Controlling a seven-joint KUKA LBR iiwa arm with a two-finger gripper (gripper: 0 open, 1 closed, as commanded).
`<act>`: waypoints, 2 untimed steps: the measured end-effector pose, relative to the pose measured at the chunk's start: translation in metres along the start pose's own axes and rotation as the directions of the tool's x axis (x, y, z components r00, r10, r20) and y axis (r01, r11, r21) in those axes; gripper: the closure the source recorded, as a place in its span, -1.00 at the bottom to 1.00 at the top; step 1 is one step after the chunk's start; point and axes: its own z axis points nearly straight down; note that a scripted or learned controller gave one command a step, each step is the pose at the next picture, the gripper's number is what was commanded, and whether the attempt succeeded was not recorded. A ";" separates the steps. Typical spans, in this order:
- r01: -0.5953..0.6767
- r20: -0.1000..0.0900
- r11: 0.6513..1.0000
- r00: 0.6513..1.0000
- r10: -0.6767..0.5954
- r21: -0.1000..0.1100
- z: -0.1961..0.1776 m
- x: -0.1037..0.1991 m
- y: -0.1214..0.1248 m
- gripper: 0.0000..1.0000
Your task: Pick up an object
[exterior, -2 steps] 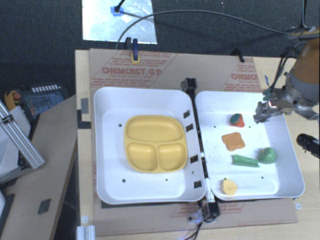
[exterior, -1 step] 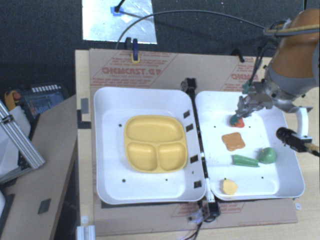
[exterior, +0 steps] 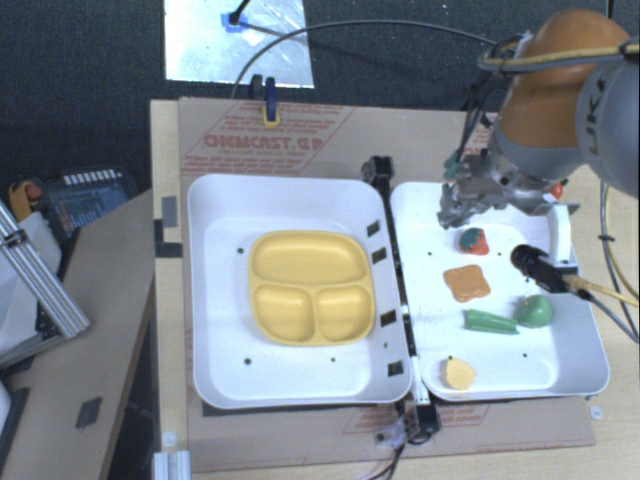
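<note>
My gripper [exterior: 453,214] hangs over the far part of the right bin [exterior: 570,368], just left of and above a small red and green object [exterior: 472,240]. Nothing shows between its fingers. Nearer the front lie an orange flat piece [exterior: 466,282], a green elongated piece [exterior: 490,320], a round green object [exterior: 535,310] and a pale yellow round piece [exterior: 459,373].
The left bin [exterior: 215,368] holds a yellow divided plate [exterior: 310,286] with three compartments. A black divider with clips runs between the bins. A cardboard sheet lies under both bins, and a grey bench with equipment stands at the left.
</note>
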 end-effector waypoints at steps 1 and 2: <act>0.000 0.000 1.000 1.000 0.000 -0.001 0.003 0.044 0.025 1.00; 0.001 -0.001 1.000 1.000 -0.001 0.000 0.019 0.099 0.044 1.00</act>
